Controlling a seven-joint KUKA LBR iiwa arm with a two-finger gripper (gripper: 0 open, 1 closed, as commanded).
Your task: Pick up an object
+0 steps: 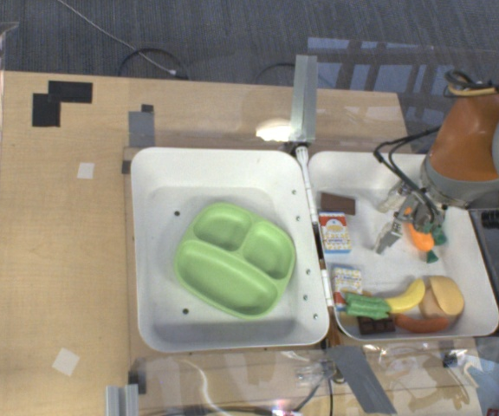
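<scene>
Front of right bin: banana, tan round block, green piece, dark block, packed close at lower right of frame.
Mid right bin: two small cards, brown block above them.
Gripper: right of frame, fingers apart, nothing betw. them.
Orange carrot toy: just beside fingers, on bin floor.
Left bin: green divided plate, centre frame.
Surface: wood, left.
</scene>
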